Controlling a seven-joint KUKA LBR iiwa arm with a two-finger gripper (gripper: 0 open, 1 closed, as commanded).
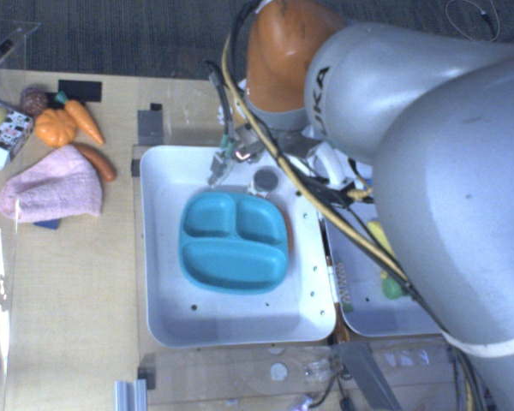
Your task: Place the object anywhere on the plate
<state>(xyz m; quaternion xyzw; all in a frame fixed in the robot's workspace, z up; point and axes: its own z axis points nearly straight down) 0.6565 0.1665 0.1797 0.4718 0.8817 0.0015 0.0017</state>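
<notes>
Camera view: tool [221,163] hangs just above the blue plate's [234,241] far rim.

soft even light, mild blur, glare streak at left edge

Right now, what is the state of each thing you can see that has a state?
Blue divided plastic plate: lying flat in the left white bin, nothing on it.
Pink folded cloth: lying crumpled on the bench, outside the bins.
Orange toy carrot: lying on its side on the bench.
Two-finger gripper: above the bin's far edge, beside the plate; nothing seen between its fingers.
</notes>
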